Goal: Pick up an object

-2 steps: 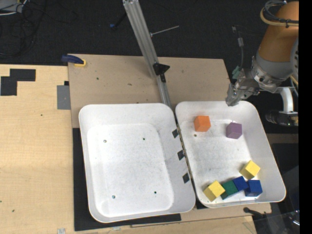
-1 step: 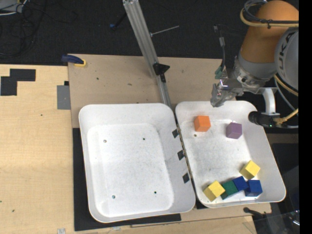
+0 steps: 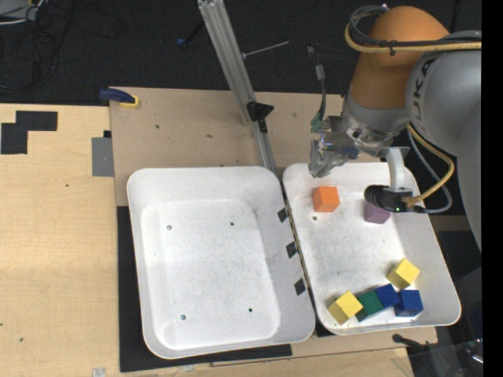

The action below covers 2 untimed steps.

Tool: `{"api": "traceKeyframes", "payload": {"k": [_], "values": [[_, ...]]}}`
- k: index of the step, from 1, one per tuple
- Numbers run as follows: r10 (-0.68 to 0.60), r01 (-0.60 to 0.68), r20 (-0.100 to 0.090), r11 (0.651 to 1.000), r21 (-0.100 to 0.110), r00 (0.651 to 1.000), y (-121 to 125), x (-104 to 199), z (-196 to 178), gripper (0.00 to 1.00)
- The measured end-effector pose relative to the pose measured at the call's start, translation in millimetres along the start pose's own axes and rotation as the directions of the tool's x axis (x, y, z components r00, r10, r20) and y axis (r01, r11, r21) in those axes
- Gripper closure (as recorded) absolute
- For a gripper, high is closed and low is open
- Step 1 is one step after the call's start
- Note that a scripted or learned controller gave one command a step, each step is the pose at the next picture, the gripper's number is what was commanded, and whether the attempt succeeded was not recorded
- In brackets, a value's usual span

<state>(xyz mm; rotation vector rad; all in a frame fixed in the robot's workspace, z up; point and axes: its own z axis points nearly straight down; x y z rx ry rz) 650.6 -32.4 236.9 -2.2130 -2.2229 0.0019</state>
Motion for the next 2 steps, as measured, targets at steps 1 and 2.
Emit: {"api": "traceKeyframes", "payload": {"k": [1, 2], "values": [[0.000, 0.000, 0.001, 1.000, -0.003, 1.000, 10, 54, -5, 1.00], [-0.001, 0.001, 0.001, 1.000, -0.003, 1.000, 14, 106, -8, 1.00]]}}
